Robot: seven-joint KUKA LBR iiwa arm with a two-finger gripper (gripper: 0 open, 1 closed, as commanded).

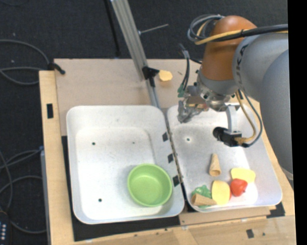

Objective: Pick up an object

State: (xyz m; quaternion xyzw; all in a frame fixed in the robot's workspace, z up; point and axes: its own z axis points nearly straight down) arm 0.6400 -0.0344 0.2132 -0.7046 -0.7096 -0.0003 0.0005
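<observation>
Step in hand, my read: approach phase, nothing grabbed yet. Gripper [186, 113] hangs over the far-left corner of the right bin [194, 143], well apart from the toys bunched at that bin's near end. Fingers point down; can't tell if they're open or closed, too small and dark at this angle. Nothing visible between them.

To do it well:
- Move toward the near end of the right bin before dropping.
- Cone [214, 165] looks like the best target: it stands apart from the rest, so both sides are free for the fingers.
- Avoid the tight bunch (yellow piece, red piece, yellow block): touching or nearly so, and fingers would likely wedge or knock a neighbour.
- The items at the near-left corner sit against the bin wall, so poor finger clearance there.
- Centre over the target, then descend straight.

Count, left to right:
- Left bin [93, 126]: one green bowl [149, 185], near-right area.
- Bench [91, 81] beyond the bins: one small yellow piece [165, 75], outside both bins.
- Right bin: one green-leafed bit [201, 191] with a tan piece [200, 198] touching it, one cone, one yellow piece [221, 191], one red piece [238, 187], one yellow block [244, 174]. Six, as far as I can separate them.
- Two bins, one arm, one gripper.
</observation>
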